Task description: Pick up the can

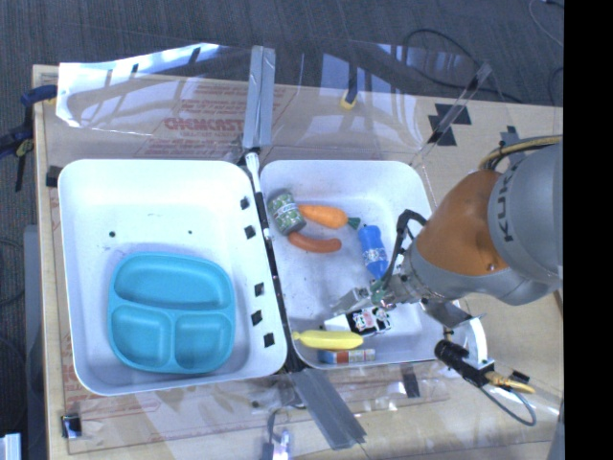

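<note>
Grey and orange, the arm (479, 233) is seen closest of all, reaching in from the right. Its pincer (369, 311) is held low inside the right bin (335, 166), near the front wall. It cannot be told whether the pincer is apart or together, and nothing is seen clamped in it.

A yellow banana (328, 339) is found just in front of the pincer and a little to its left. A blue bottle (373, 250) is seen just behind the pincer. A red sausage (314, 243) is laid behind the pincer and to the left, and an orange carrot (324, 216) is laid behind that.

The can (284, 211) is found well apart from the pincer, far behind it and to the left, by the bin's left wall. It is placed just beside the carrot's left end.

Far to the left of the pincer, a blue plate (172, 312) is laid in the left bin (144, 171).
</note>
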Robot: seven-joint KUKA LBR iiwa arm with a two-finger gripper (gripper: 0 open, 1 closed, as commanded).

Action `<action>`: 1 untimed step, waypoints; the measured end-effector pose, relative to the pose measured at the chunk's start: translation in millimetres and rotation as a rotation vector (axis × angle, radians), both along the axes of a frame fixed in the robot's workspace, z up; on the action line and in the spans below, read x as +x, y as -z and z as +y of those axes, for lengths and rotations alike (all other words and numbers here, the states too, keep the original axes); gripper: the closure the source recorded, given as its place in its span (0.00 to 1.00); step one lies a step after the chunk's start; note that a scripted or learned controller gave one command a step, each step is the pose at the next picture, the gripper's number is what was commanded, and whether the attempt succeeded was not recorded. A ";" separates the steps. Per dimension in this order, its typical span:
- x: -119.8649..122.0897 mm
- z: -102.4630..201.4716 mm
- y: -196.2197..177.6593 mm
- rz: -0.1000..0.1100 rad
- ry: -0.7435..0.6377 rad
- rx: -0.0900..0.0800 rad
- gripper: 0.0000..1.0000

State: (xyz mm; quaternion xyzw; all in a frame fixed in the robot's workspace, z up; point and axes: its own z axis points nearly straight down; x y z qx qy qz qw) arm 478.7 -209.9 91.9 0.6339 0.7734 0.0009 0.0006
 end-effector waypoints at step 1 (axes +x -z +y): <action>103.7 5.6 2.1 0.006 0.077 0.001 0.00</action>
